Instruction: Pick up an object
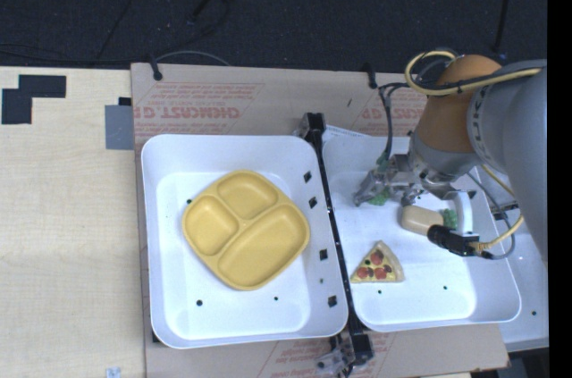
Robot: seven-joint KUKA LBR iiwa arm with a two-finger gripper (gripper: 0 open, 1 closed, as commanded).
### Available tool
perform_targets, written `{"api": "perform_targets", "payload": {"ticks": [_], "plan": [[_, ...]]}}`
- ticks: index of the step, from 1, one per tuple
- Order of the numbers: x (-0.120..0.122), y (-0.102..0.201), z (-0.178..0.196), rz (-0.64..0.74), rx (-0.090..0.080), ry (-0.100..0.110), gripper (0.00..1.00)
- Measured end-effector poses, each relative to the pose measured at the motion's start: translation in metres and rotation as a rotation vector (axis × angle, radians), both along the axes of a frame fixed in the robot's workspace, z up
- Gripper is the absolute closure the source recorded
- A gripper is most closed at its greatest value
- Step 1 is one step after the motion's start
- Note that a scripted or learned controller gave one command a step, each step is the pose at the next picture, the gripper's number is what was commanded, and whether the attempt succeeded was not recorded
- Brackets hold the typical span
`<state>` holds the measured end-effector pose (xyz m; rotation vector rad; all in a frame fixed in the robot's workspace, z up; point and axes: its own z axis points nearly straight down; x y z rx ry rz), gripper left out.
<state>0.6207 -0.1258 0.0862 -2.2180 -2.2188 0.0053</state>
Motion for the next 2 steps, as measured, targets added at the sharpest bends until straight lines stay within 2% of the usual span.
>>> {"api": "perform_targets", "payload": {"ticks": [1, 2], "plan": [[0.0, -0.001, 0.011, -0.003, 0.0, 0.0, 1.0], [-0.002, -0.002, 0.073, -0.003, -0.001, -0.006, 1.0]]}}
